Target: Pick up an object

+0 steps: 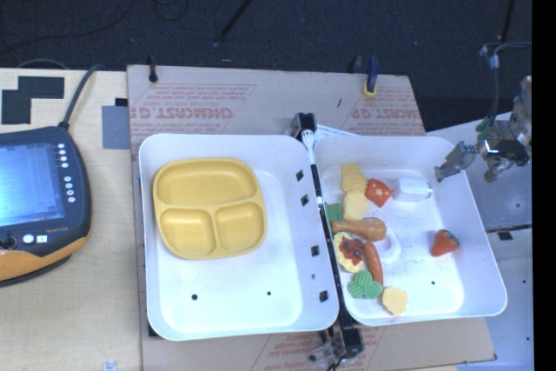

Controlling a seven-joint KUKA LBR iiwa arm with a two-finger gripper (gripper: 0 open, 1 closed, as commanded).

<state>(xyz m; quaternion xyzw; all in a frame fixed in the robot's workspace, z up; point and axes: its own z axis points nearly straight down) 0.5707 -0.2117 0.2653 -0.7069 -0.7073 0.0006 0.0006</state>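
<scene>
"Toys (354,206) for the pick all sit right of the divider (317,213). Where does a try go wrong?"

"Start far left of the divider. The yellow tray (208,208) lies alone there, wide and flat. A grasp on it would likely slip off, I think."

"And the heap?"

"Just right of the divider the pieces are touching or overlapping: the drumstick (360,228), a sausage (373,260) below it, and a green leaf (365,285) at the bottom. A descent there could land on two at once, wedge between them, or just push them against the divider wall."

"So go for something alone?"

"The strawberry (444,243) is well right of the divider, apart from the heap, with bare floor round it. It's the safest bet. It's small and rounded, though, so an off-centre close could squirt it sideways."

"Where's the gripper (483,156)?"

"Farthest right of the divider, over the bin's (486,278) right rim, above the strawberry in the view. I see nothing held in it. Whether it is open or closed I cannot tell, as it's small and dim there."

"Any risk from that position?"

"It could clip the rim on the way in."
</scene>
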